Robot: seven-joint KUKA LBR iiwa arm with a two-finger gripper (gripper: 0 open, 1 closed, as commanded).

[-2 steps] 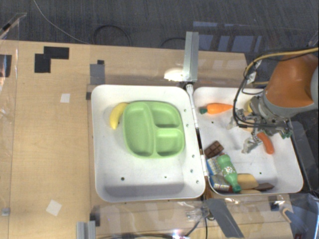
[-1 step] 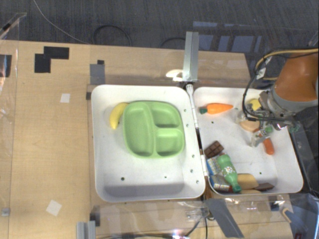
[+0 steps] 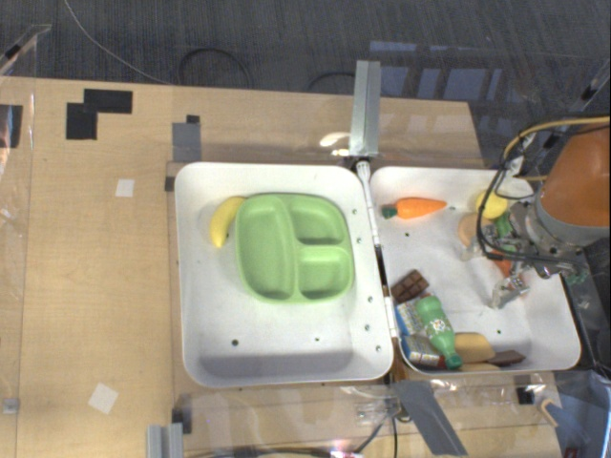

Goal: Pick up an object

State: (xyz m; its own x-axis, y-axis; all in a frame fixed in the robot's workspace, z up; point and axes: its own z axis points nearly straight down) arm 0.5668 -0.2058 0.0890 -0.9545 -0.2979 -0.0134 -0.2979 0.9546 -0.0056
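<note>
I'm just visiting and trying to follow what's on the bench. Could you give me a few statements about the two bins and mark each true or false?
1. The green divided tray lies in the left bin. True.
2. The banana sits in the right bin. False: it lies in the left bin, against the tray's left edge.
3. The carrot lies near the far edge of the right bin. True.
4. The green bottle stands upright. False: it lies on its side near the right bin's front left corner.
5. The gripper is over the left bin. False: it is over the right bin.
</note>
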